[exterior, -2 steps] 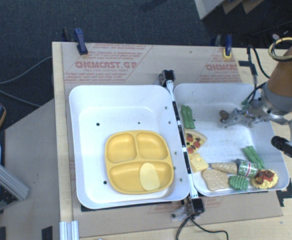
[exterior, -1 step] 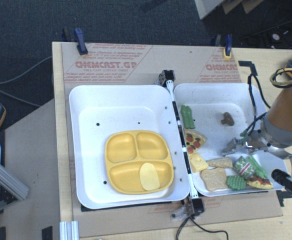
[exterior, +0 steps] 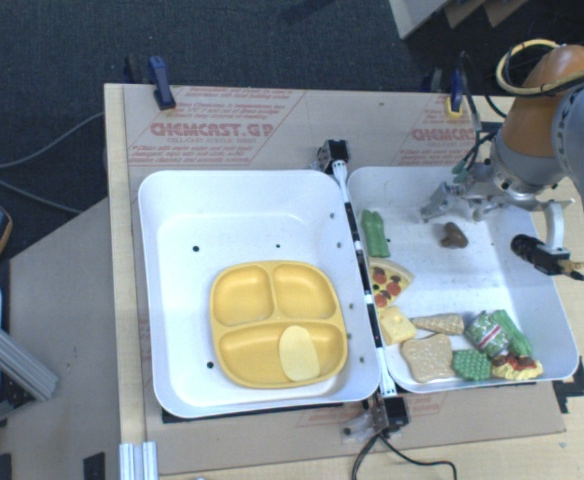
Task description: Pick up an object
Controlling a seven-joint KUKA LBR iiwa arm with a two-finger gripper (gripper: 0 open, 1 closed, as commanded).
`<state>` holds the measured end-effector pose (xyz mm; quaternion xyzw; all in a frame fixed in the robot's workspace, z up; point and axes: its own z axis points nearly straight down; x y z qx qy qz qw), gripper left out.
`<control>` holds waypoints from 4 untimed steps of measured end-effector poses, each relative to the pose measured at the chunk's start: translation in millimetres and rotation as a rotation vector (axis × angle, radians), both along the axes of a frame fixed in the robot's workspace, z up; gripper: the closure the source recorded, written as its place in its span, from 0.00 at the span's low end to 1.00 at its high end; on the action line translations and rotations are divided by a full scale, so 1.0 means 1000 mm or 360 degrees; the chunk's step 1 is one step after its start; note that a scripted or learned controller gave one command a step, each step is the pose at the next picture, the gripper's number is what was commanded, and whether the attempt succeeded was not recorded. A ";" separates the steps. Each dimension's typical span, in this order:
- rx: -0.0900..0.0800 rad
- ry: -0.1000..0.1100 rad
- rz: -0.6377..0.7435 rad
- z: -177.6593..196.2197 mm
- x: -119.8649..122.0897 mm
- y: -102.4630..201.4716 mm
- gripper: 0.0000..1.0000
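My gripper (exterior: 460, 204) hangs over the far part of the right bin (exterior: 532, 298), with the grey arm and its orange band (exterior: 552, 73) coming in from the upper right. A small brown lump (exterior: 454, 235) lies on the bin floor just in front of the gripper, apart from it. Along the bin's left wall lie a green strip (exterior: 374, 233) and a pizza slice (exterior: 387, 284). Near the front are a cheese wedge (exterior: 396, 324), a cracker (exterior: 440, 323), a bread slice (exterior: 428, 357) and green leafy pieces (exterior: 490, 333).
The left bin (exterior: 172, 228) holds a yellow divided plate (exterior: 272, 318) with a pale oval piece (exterior: 297, 352) in its front compartment. A black clamp (exterior: 334, 153) sits at the far end of the ridge between the bins. A black part (exterior: 534, 253) sticks out beside the arm.
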<state>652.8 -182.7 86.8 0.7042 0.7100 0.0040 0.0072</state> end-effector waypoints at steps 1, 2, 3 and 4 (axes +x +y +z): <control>0.0009 0.0031 -0.0014 -0.002 -0.036 0.005 0.00; 0.0014 0.0026 -0.0013 -0.002 -0.019 -0.034 0.00; 0.0006 0.0019 -0.0007 0.009 -0.018 -0.033 1.00; 0.0013 0.0029 -0.0005 0.071 -0.085 0.051 1.00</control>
